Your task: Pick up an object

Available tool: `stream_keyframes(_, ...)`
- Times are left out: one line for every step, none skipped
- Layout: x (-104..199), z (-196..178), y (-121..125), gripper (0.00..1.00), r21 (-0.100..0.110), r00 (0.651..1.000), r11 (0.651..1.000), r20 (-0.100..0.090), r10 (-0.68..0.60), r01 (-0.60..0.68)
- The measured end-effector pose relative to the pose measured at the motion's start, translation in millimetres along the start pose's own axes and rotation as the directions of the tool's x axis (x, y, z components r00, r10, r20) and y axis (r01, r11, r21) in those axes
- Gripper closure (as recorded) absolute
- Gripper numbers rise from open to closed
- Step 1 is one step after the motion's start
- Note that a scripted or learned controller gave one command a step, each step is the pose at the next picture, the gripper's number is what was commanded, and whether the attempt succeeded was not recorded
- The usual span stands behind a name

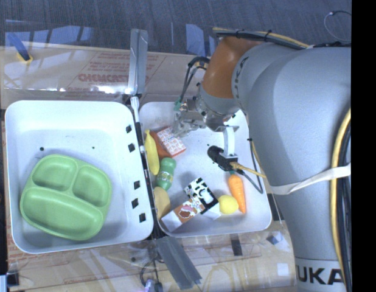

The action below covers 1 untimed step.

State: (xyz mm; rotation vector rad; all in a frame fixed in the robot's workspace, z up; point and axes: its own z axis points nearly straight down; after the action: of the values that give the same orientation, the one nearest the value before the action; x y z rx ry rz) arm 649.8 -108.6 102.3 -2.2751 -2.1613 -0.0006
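We see the gripper [187,119] low over the right bin's [252,221] back left corner, just above a red-and-white box [171,142]; we cannot tell how its fingers stand. A banana [152,154] and green bottle [166,171] crowd the left wall; a carrot [237,193] and lemon [228,205] lie right. The left bin [66,123] holds a green tray [65,196], with open floor behind.

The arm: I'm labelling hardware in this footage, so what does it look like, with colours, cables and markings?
The arm is bulky, rounded and light grey, with an orange band above the wrist. White KUKA lettering marks its base. Thin dark cables run beside the wrist down to the metallic gripper, and a yellow cable follows the arm's right side.
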Motion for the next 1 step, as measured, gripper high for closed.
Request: stream_keyframes(-20.9,13.5,-0.9,1.0,0.003,0.966,0.966,0.003,0.259,-0.259)
